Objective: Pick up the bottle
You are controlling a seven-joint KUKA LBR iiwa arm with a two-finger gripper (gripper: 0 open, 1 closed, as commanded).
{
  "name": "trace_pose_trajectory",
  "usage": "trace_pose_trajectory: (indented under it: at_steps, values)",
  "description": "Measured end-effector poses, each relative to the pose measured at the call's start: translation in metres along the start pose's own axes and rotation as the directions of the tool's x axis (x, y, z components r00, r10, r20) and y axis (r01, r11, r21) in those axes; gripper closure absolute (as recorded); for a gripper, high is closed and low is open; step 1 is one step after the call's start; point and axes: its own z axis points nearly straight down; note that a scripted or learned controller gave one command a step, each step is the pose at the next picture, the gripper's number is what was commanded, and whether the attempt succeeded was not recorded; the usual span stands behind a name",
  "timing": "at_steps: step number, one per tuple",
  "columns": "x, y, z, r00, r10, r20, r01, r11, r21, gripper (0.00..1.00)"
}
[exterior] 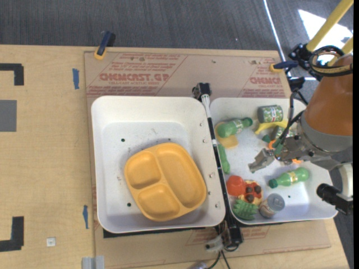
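Right bin (pixel 322 209), contents: two green bottles. Upper bottle (pixel 233 127) near the bin's top left, lying on its side, cap toward the right. Lower bottle (pixel 289 178) right of centre, lying aslant, cap toward lower left. Also a can (pixel 270 114) with a green label at the top, a yellow piece (pixel 269 129) below it, a green stick (pixel 224 158) along the left wall, a red item (pixel 235 184), a dark-spotted item (pixel 252 190), a green ridged item (pixel 244 208) and a grey disc (pixel 273 203) along the lower edge.

Left bin (pixel 106 150): holds a yellow tray (pixel 164 180) of three compartments.

Gripper (pixel 262 161): hanging over the middle of the right bin, between the two bottles, above and left of the lower one. Fingers slightly parted, nothing between them. Not touching either bottle, as far as can be judged.

Step in hand: approach, bottle not yet grasped. Lower bottle judged the nearer target. Advice: shift toward the lower right, turn the fingers to straddle the body across its width rather than along its length, descend at the widest part away from the tapering neck, close only once both fingers flank the body. Risk: a round, lying bottle likely to roll or squirt out under an off-centre squeeze; grey disc close by, apt to be nudged.

Writing: "CHEMCAST GP" in red on the board (pixel 146 74) beyond the left bin; partly repeated, "CHEMCAS…", beyond the right bin. Can label too small to read. Bottle labels not legible.
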Motion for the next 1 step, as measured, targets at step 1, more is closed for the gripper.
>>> trace_pose_trajectory:
  at_steps: [1]
  values:
    - [-0.0533,-0.0073,-0.0137,0.998,0.066,0.001,-0.066,0.998,0.000,0.00]
